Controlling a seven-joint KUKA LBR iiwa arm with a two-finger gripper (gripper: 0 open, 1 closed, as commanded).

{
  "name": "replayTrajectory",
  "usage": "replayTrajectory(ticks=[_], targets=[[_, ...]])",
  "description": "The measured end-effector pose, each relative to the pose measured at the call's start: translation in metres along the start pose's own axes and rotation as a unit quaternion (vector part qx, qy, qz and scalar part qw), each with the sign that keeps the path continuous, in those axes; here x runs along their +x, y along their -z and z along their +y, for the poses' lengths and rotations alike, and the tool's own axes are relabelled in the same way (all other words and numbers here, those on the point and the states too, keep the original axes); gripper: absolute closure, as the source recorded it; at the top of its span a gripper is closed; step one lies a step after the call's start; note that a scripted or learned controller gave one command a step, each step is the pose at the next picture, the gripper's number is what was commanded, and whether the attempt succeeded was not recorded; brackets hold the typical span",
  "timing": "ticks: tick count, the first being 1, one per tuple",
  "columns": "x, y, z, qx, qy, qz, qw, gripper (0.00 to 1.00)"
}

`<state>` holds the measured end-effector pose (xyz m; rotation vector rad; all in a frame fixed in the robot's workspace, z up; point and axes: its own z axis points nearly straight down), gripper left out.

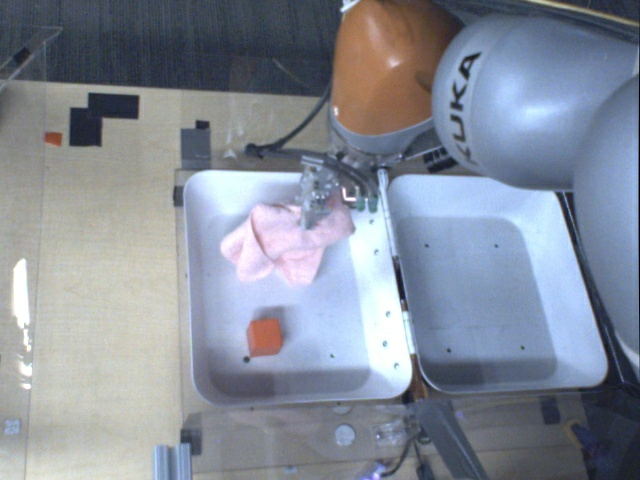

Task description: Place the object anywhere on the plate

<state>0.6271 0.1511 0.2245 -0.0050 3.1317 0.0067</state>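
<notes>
A crumpled pink cloth [278, 250] lies in the upper half of the left bin [197, 298]. A small orange-red block [265, 337] rests on the bin floor toward the front, apart from the cloth. My gripper [316, 206] reaches down at the back of the left bin and meets the cloth's upper right corner. The grey wrist with its orange band hangs right above it and hides the back right rim of the bin.
The right bin [500, 368] sits beside the left one, with a narrow divider between them. The arm's big grey links cover the top right of the view. Black and orange markers lie on the tan bench at the far left.
</notes>
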Motion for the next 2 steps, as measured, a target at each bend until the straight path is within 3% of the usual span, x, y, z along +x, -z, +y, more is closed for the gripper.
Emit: replayTrajectory(ticks=[1, 2], targets=[[0.0039, 0.0025, 0.0526, 0.0, -0.001, 0.0, 1.0, 1.0], [0.0037, 0.0028, 0.0525, -0.001, -0.001, 0.0, 1.0, 0.0]])
